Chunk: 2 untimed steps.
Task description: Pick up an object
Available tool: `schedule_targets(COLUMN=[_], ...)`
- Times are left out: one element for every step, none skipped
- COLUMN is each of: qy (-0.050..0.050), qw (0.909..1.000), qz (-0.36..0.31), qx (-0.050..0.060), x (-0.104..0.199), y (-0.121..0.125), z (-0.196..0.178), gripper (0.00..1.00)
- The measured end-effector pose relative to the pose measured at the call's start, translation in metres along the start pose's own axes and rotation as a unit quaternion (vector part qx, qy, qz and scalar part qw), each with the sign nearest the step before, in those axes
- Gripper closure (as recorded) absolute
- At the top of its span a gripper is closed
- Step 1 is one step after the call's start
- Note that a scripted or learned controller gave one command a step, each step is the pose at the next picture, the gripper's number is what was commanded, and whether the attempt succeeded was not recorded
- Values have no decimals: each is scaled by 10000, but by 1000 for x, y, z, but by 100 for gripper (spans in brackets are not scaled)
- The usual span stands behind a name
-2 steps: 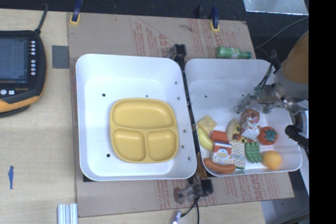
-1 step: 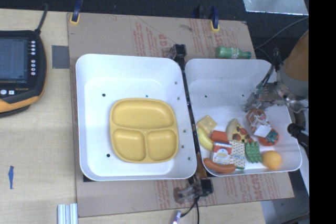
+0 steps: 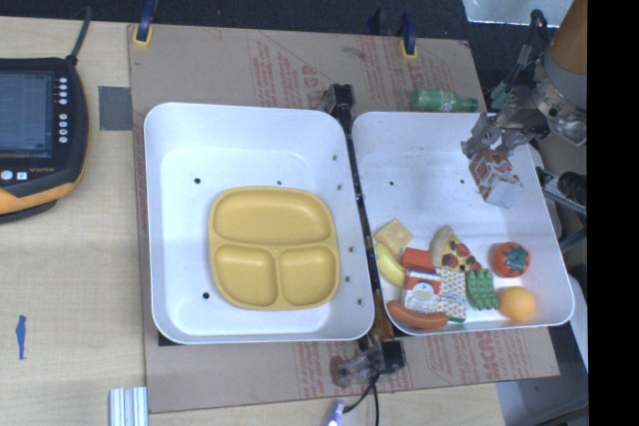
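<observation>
My gripper [image 3: 486, 147] hangs over the far right part of the right bin [image 3: 419, 155], with the arm coming in from the right. A red and white packet [image 3: 495, 175] dangles from the fingertips, pinched at its top edge, and looks lifted slightly above the bin floor. Toy foods lie along the right bin's near side: a tomato [image 3: 509, 259], an orange [image 3: 516, 304], a banana [image 3: 388, 264], a cheese wedge [image 3: 393, 234], a pizza slice [image 3: 452, 250], a small carton [image 3: 422, 292] and a sausage [image 3: 417, 318].
The left bin [image 3: 180, 145] holds a yellow divided plate [image 3: 273, 246]. A green bottle [image 3: 444, 100] lies on the cardboard behind the right bin. A teach pendant [image 3: 35, 135] sits at the far left of the bench. Blue clamps [image 3: 146, 19] hold the cardboard's far edge.
</observation>
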<state>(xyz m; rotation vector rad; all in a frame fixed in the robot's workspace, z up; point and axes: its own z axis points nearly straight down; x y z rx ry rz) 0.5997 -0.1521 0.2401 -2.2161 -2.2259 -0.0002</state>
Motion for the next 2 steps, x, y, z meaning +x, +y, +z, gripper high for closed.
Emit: schedule_targets(qy=[-4, 2], qw=[10000, 10000], qz=[-7, 0], qx=[20, 12], x=[35, 97], y=[-39, -25], z=[30, 1], gripper=[100, 100])
